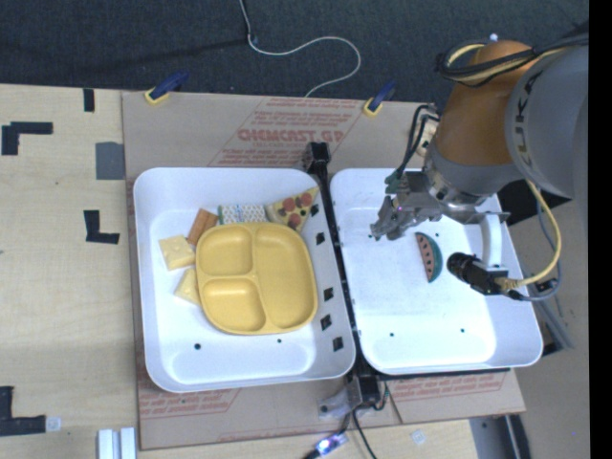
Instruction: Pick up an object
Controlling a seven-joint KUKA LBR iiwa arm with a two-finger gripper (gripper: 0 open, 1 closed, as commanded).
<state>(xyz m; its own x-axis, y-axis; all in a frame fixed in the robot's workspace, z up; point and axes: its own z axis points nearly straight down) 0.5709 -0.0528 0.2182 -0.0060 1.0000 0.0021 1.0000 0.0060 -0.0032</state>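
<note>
Red-and-green watermelon slice lies just right of the end effector, whose state I cannot tell.

arm: bulky grey rounded casing | orange band: glossy, wide, wraps the section above the wrist | wrist: grey metal block with dark hardware | cables: yellow and black, looping over the top of the band and down the outer side | black cylindrical fitting hangs off the side
</note>
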